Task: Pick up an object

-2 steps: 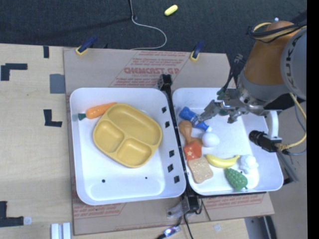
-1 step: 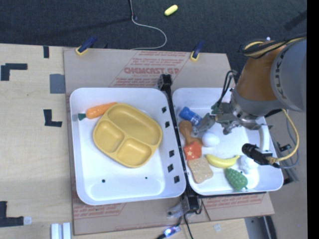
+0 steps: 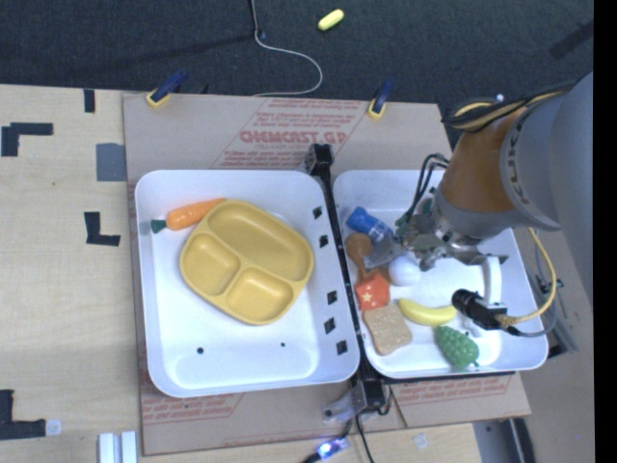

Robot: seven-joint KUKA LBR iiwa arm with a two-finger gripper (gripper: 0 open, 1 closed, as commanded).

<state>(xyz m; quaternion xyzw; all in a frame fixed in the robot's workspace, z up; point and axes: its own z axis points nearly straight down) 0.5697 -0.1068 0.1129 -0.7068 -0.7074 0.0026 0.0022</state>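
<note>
A grey arm with an orange band is seen reaching from the right into the right bin (image 3: 511, 355) on the desk. The claw (image 3: 400, 258) is lowered among toy food; whether it is released or clenched cannot be told. A white ball (image 3: 405, 272) is placed directly beneath it, with a banana (image 3: 427, 312) just below, its long axis running left to right. "CHEMCAST GP" is printed in red on the cardboard (image 3: 289, 135) beneath the bins.
</note>
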